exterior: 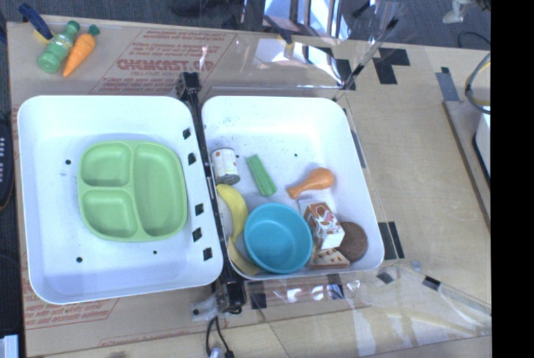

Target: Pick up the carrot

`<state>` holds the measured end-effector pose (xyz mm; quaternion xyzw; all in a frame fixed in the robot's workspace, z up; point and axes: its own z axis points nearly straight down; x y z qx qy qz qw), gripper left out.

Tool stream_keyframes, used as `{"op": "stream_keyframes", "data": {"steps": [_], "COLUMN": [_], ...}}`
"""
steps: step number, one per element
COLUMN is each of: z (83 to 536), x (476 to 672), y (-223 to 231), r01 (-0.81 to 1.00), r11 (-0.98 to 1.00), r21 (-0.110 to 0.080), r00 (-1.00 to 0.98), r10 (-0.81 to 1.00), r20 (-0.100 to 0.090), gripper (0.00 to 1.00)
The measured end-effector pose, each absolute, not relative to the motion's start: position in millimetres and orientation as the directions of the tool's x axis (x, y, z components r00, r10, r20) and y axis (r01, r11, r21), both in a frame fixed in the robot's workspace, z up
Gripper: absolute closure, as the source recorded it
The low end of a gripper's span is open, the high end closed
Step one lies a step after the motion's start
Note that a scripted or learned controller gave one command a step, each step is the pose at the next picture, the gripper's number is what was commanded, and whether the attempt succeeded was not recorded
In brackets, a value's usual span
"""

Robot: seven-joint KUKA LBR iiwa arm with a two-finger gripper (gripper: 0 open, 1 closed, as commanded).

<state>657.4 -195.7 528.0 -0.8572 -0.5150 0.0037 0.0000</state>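
An orange toy carrot [79,52] with a green top lies on the bench outside both bins, at the far left corner, beyond the left bin [42,123]. It lies slanted, with its green end toward the back. It touches a green bottle [57,52] on its left. Another orange piece [313,180], rounded at one end and tapering to the other, lies in the right bin [334,118] near its right wall; I cannot tell what it is.
The left bin holds a green divided plate [133,189]. The right bin holds a small can [224,165], a green stick [261,175], a banana [234,210], a blue bowl [278,238], a small printed box [324,225] and a brown disc [356,241]. A clear panel [300,39] stands behind it.
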Motion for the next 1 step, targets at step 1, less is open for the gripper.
{"op": "stream_keyframes", "data": {"steps": [1], "z": [528.1], "x": [657.5], "y": [-195.3], "r01": [0.884], "r11": [-0.468], "r21": [-0.004], "r00": [0.468], "r10": [0.884], "r20": [-0.005], "gripper": [0.0]}}
